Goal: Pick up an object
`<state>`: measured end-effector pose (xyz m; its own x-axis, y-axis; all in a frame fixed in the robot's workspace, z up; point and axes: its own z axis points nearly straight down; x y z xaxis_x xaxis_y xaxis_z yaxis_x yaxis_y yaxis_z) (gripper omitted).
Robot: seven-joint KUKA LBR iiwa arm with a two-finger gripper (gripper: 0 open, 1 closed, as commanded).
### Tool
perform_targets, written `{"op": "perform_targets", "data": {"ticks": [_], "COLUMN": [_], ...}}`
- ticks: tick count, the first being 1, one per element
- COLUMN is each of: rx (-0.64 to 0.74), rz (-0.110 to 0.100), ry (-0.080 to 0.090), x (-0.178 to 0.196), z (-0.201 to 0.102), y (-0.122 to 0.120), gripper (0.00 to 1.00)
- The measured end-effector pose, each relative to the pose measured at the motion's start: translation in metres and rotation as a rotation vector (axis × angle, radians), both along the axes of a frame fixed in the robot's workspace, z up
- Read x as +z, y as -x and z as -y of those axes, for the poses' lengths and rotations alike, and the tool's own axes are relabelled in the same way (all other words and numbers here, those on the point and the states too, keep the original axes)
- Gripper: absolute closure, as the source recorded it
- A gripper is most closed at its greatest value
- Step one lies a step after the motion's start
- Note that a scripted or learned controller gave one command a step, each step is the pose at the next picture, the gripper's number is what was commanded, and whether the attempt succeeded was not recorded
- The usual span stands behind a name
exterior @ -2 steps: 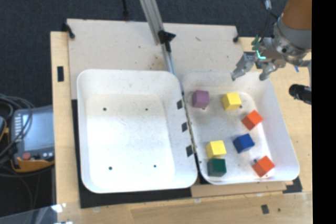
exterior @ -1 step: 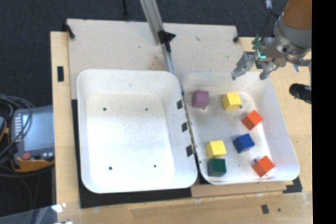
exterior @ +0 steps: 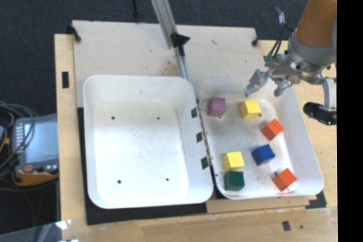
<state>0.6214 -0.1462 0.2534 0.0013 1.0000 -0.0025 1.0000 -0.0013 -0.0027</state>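
The arm reaches in from the right, and its gripper (exterior: 266,83) hangs over the far edge of the right bin (exterior: 300,122) with its two fingers spread apart and nothing between them. All the candidates lie in that bin: a purple cube (exterior: 216,106) at the far left, a yellow cube (exterior: 250,109) just right of it, an orange cube (exterior: 272,129) nearer and further right, a blue cube (exterior: 262,154) in the middle, a second yellow cube (exterior: 233,160) touching or almost touching a green cube (exterior: 233,179) at the near left, and another orange cube (exterior: 285,179) at the near right. The left bin (exterior: 96,93) sits alongside. To my eye this is the approach, no grasp made yet. The far yellow cube lies closest below the fingers, so the next move looks like a short drop and a straddle of it, keeping clear of the purple neighbour before closing.
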Motion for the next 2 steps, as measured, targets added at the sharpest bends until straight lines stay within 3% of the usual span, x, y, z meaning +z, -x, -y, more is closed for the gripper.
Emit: {"op": "perform_targets", "data": {"ticks": [2], "rx": [-0.001], "rz": [0.0], "ry": [0.0], "x": [-0.099], "z": [0.01], "y": [-0.004], "gripper": [0.0]}}
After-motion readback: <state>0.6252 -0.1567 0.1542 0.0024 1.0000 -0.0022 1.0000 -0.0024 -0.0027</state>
